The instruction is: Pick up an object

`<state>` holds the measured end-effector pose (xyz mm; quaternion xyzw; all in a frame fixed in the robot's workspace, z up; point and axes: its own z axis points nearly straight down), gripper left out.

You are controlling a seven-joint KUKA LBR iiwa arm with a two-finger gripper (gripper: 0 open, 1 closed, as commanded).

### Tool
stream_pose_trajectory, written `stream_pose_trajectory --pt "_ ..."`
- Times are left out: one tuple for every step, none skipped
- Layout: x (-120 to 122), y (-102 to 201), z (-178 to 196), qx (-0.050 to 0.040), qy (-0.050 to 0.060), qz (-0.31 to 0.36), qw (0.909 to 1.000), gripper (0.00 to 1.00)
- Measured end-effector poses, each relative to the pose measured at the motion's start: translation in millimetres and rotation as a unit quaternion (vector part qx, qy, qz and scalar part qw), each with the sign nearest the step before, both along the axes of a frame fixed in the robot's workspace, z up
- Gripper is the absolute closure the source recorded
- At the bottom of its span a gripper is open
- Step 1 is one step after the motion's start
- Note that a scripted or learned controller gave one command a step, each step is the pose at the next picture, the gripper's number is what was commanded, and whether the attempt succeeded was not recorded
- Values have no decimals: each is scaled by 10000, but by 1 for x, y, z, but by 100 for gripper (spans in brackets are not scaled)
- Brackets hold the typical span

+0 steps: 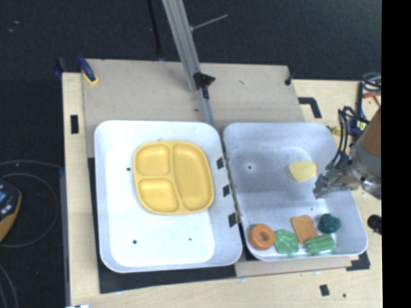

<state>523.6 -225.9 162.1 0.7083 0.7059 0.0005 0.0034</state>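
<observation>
Pale yellow piece (302, 171) lies alone mid right bin (257, 140), and the tool (323, 187) hangs just beside it, its opening impossible to read from here. Best play, I'd say: centre over that lone piece, drop straight down, keeping well away from the crowded toys (295, 236) along the front wall
</observation>
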Motion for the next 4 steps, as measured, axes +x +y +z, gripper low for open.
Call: stream_pose_trajectory --pt "-1 1 64 1 -10 33 10000 100" --pt "1 -1 103 3 -3 36 10000 100" --pt "16 53 108 16 7 57 10000 100" --pt "42 107 98 16 13 56 10000 100"
